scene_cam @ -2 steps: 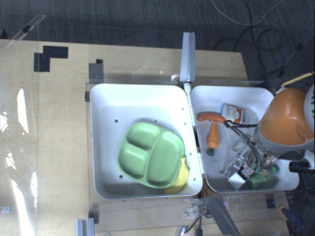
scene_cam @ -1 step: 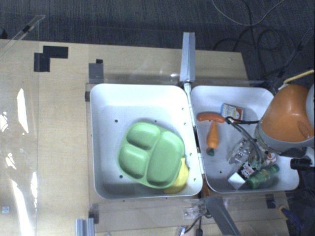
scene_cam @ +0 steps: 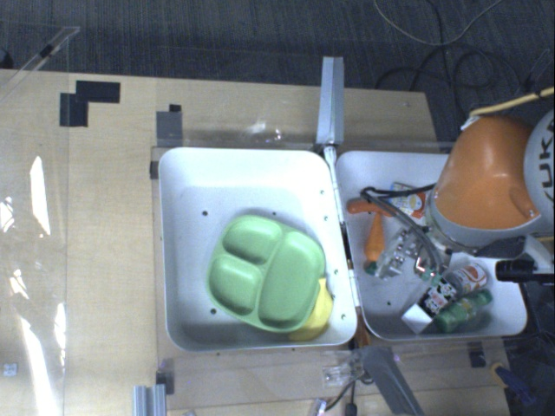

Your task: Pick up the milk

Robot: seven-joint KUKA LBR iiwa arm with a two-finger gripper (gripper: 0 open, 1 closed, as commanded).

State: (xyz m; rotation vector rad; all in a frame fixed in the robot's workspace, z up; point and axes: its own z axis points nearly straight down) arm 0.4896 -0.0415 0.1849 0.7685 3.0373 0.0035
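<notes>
The milk (scene_cam: 444, 303) is a small carton with a white top, a black-and-white print and a green lower part. It lies on its side near the front edge of the right bin (scene_cam: 381, 315). My gripper (scene_cam: 397, 258) hangs low in the middle of that bin, just left of and behind the carton, with nothing visibly in it. The grey arm with its orange band (scene_cam: 486, 176) covers the bin's back right part.
An orange carrot-like piece (scene_cam: 374, 237) lies left of the gripper, and a small orange-and-white item (scene_cam: 473, 275) sits right behind the milk. The left bin (scene_cam: 186, 189) holds a green divided plate (scene_cam: 267, 272) with a yellow object (scene_cam: 319, 312) under its front right edge.
</notes>
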